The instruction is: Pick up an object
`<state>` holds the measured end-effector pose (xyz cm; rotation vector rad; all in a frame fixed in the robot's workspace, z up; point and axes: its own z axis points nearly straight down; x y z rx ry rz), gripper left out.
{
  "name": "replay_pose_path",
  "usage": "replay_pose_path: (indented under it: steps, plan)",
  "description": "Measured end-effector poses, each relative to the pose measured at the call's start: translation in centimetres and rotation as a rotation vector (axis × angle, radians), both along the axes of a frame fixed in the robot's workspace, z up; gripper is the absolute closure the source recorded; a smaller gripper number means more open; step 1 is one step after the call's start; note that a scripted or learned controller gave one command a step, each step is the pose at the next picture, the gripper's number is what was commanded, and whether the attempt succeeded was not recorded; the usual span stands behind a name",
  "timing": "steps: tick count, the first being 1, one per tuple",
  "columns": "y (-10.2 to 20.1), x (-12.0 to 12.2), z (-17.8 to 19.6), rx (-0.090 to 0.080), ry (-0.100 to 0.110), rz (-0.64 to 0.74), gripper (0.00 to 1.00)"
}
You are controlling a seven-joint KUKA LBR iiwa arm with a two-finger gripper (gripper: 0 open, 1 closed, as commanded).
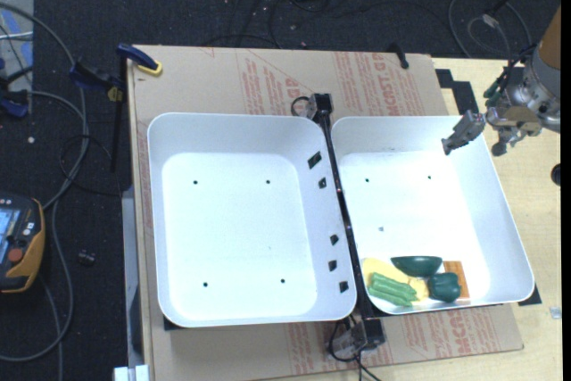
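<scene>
My gripper (482,136) hangs over the far right corner of the right bin (419,192), its two fingers spread apart with nothing between them. The objects lie in a cluster at that bin's near edge, well away from the gripper: a dark green bowl-shaped piece (417,264), a light green ridged piece (391,289), a dark teal lump (444,286), a yellow flat piece (382,269) and an orange piece (456,269) behind the teal one.
The left bin (236,219) sits beside the right one, with a black divider bar (337,192) between them. Both rest on a cardboard sheet (268,76). Cables and a clamp (138,60) lie around the bench's far left.
</scene>
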<state>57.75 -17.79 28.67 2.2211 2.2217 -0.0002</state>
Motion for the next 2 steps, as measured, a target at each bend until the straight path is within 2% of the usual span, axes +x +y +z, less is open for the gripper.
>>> replay_pose_path:
  steps: [1,2]
  plan:
    - [0.0,0.0,1.0,0.0,0.0,0.001,1.0]
    - [3.2,-2.6,16.4,-0.001,-0.013,0.002,1.0]
